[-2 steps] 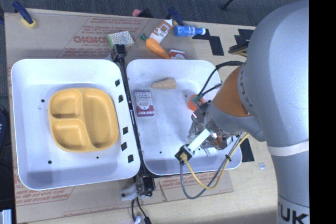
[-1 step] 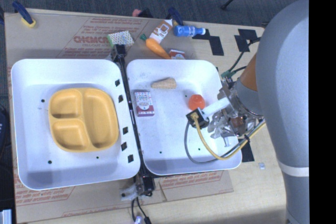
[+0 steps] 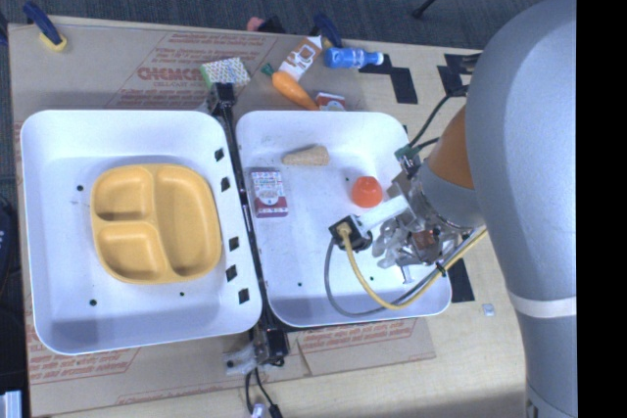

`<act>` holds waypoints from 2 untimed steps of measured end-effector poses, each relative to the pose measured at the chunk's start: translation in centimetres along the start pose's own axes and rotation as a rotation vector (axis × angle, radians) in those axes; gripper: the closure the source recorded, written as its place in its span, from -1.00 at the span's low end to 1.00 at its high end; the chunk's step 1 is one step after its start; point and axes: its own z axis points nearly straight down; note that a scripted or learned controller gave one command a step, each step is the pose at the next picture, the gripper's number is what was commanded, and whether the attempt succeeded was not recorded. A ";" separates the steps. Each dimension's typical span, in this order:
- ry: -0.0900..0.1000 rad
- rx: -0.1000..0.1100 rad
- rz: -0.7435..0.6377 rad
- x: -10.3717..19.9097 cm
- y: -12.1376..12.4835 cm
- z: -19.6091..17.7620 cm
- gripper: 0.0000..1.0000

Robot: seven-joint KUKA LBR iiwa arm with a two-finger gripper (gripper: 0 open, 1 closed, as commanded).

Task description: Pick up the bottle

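Blue bottle (image 3: 351, 59) lies on its side on desk (image 3: 118, 64), upper middle of frame, outside both bins, beside orange carrot-like toy (image 3: 293, 90). Hand (image 3: 416, 245) low in right bin (image 3: 313, 303), lower right, well apart from bottle; grip state cannot tell. Yellow tray (image 3: 157, 220) sits in left bin (image 3: 49, 240). Long reach needed.

Two bins side by side on the counter; loose items in and behind the right one.

Left bin (image 3: 39, 210) holds a divided tray (image 3: 155, 220) at its middle. Right bin (image 3: 294, 303) holds a packet (image 3: 267, 192) near its left wall, a bread-like piece (image 3: 306, 156) toward the rear, a ball (image 3: 366, 192) right of centre, and the gripper (image 3: 400, 245) low at its right side. Behind the right bin, on the counter (image 3: 127, 64), lie a bottle (image 3: 351, 59), a carrot (image 3: 292, 90) and a carton (image 3: 299, 60).
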 end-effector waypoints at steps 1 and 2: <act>0.002 -0.001 -0.011 0.4 -1.7 -2.0 1.00; 0.000 -0.001 -0.023 -0.7 3.1 7.0 1.00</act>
